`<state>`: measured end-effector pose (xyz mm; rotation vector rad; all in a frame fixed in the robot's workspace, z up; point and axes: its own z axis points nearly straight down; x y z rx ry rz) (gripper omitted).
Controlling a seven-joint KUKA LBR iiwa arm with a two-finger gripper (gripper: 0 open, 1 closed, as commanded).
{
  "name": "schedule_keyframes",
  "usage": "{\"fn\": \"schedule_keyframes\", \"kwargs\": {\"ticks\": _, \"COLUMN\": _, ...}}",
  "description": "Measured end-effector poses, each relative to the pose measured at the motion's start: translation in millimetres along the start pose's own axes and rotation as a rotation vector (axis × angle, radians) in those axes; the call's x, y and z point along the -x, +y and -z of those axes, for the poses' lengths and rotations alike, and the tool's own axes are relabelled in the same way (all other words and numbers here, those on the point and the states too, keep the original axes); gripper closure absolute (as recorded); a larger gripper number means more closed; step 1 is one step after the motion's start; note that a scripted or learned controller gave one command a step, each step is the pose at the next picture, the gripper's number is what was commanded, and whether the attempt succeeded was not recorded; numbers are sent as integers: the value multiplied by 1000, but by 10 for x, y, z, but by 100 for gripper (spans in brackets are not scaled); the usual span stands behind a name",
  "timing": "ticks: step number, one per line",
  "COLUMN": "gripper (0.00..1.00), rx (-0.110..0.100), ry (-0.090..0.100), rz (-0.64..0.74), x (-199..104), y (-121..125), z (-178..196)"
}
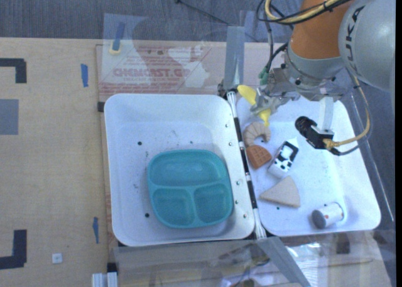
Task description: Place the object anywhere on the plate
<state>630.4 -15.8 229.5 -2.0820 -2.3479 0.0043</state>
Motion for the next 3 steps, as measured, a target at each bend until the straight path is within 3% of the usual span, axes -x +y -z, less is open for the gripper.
{"fn": "schedule_keyframes", "kwargs": {"ticks": 2, "gripper": 100, "rx": -2, "ry": -1, "rz": 216, "x": -1408, "y": -823, "z": -482}}
{"fn": "schedule_keyframes", "kwargs": {"ticks": 3, "gripper": 0, "rx": -1, "ry": 0, "rz": 214, "x": -1400, "y": -821, "z": -480}}
